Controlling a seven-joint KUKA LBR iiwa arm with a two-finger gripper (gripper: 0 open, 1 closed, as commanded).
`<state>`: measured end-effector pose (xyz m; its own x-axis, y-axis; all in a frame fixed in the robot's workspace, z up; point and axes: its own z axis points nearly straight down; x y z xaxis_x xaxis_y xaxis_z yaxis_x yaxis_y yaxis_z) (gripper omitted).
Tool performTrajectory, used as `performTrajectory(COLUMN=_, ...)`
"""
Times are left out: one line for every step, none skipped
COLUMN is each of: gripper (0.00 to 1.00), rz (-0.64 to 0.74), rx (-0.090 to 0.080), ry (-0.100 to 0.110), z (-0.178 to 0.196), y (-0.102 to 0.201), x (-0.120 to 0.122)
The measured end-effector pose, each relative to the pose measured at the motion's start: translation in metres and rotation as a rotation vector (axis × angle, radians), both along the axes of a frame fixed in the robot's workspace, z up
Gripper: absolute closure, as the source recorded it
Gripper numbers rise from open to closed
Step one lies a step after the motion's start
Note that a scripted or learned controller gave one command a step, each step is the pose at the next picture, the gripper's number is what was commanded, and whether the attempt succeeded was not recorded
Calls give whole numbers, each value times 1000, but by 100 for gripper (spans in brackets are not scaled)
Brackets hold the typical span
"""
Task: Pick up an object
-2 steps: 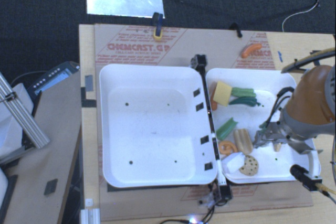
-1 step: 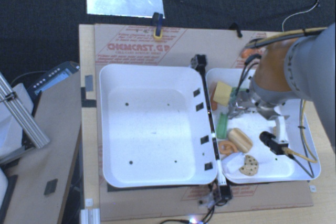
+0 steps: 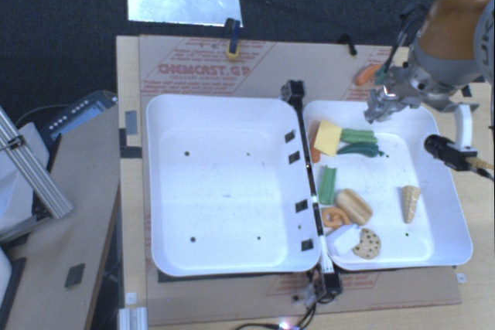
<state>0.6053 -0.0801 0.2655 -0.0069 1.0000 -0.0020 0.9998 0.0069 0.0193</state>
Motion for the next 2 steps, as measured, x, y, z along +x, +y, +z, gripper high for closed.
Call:
performTrajectory(gripper=100, rz=-9, rx=4, ry=35, z=-170, y=-19, x=-53)
performTrajectory(gripper=100, rz=-2, rx=-2, ry=-2, z=43, y=-25, x=-32)
